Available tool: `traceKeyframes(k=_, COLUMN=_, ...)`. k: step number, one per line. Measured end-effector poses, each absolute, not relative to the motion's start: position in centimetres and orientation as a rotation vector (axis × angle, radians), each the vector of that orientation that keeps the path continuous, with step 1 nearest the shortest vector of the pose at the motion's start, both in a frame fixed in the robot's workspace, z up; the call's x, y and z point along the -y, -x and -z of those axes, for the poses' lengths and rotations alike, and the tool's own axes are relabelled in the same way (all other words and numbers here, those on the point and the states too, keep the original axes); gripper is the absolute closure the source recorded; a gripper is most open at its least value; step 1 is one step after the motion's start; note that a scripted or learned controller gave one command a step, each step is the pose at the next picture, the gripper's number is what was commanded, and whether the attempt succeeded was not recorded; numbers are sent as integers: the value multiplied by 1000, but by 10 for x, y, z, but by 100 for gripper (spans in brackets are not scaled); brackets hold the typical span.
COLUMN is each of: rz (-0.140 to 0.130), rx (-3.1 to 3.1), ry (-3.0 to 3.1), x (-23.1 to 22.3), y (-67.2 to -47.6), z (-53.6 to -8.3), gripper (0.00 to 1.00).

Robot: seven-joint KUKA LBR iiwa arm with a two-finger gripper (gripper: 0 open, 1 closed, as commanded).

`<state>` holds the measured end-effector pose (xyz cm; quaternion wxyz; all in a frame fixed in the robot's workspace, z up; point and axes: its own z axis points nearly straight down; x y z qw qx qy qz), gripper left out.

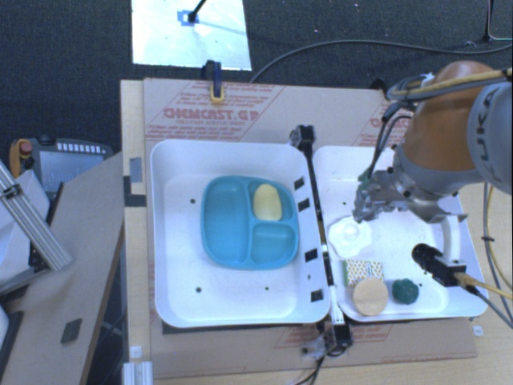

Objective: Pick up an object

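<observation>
The white round object (347, 236) lies in the right bin (417, 301) near the divider, directly below the gripper (366, 207), which seems positioned to descend on it, its grip state hidden.

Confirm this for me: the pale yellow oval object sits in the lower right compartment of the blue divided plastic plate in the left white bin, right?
Not quite. The pale yellow oval object sits in the upper right compartment of the blue divided plastic plate, not the lower right one. The plate is indeed in the left white bin, as the camera view shows.
</observation>
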<state>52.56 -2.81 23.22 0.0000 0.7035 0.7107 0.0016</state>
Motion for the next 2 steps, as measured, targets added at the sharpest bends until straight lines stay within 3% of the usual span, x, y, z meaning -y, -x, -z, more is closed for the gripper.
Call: traceKeyframes(k=2, rz=-5, rx=-2233, ry=-2210, x=-71, y=-516, z=-235, gripper=100)
